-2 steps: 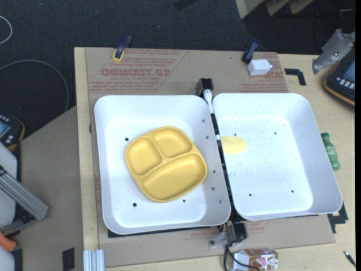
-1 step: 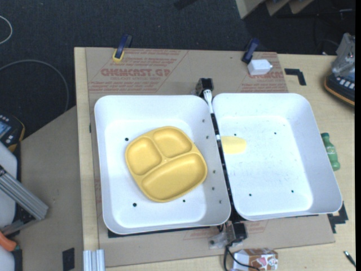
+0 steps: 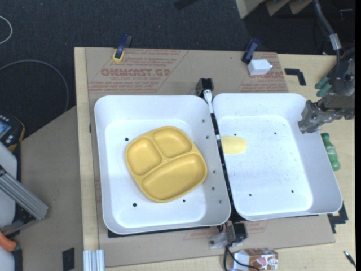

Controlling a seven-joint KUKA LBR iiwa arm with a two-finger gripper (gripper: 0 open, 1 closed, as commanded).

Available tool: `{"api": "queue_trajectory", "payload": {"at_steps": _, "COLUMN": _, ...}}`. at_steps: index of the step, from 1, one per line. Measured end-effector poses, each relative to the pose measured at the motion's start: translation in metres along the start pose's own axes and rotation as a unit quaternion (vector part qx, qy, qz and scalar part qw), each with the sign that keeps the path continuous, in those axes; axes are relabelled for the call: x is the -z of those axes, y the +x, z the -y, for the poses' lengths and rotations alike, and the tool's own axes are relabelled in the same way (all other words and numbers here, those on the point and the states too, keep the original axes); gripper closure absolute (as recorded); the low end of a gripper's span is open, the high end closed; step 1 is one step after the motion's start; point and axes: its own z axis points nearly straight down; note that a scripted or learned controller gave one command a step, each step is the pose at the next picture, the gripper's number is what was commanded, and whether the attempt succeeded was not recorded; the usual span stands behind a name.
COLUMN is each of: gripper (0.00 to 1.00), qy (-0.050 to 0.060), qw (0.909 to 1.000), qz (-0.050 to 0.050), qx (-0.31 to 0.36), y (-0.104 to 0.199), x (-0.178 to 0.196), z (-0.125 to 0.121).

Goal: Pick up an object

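Note:
A yellow divided plate point(image 3: 164, 163) with three compartments lies flat in the left bin point(image 3: 107, 117). A small pale yellow object point(image 3: 233, 145) rests in the right bin point(image 3: 271, 202), close to its left wall. My gripper point(image 3: 311, 119) hangs over the right bin's upper right rim, far from both yellow things. Nothing shows in its grasp.
A green bottle-like item point(image 3: 331, 150) lies just outside the right bin's right rim, below the gripper. A black clamp point(image 3: 205, 87) sits where the bins meet at the back. A small white block point(image 3: 259, 67) rests on the cardboard behind the right bin.

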Motion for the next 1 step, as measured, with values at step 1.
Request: {"api": "queue_trajectory", "payload": {"at_steps": 1, "gripper": 1.0, "qy": -0.002, "qw": 1.0, "qz": 0.0, "qx": 0.009, "y": 0.1474, "x": -0.0911, "z": -0.0017}}
